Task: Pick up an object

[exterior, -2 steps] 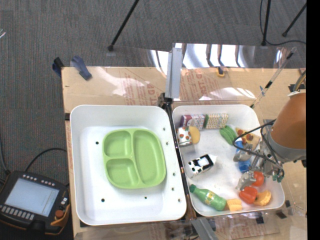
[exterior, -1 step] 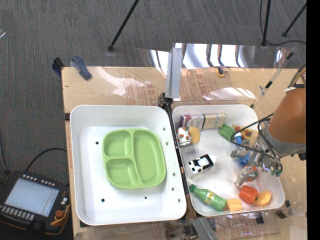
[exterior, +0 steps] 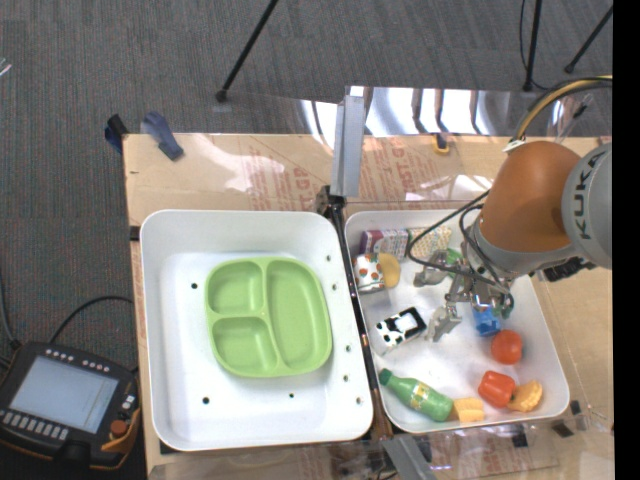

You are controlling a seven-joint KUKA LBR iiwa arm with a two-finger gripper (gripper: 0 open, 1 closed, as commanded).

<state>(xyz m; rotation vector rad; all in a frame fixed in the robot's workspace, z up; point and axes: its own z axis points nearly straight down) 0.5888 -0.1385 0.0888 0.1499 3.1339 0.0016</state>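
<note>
One readable mark, "KU" on the arm (exterior: pixel 590 208); whether the jaws (exterior: pixel 448 313) are apart, I cannot tell.

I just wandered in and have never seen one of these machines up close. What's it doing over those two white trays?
A grey and orange robot arm reaches into the right bin, where small toys lie: a black and white cow, a green bottle, a tomato and others. Its gripper hangs just above the bin floor beside the cow and a small blue object, with nothing visibly held. The left bin holds a green divided plate.
</note>
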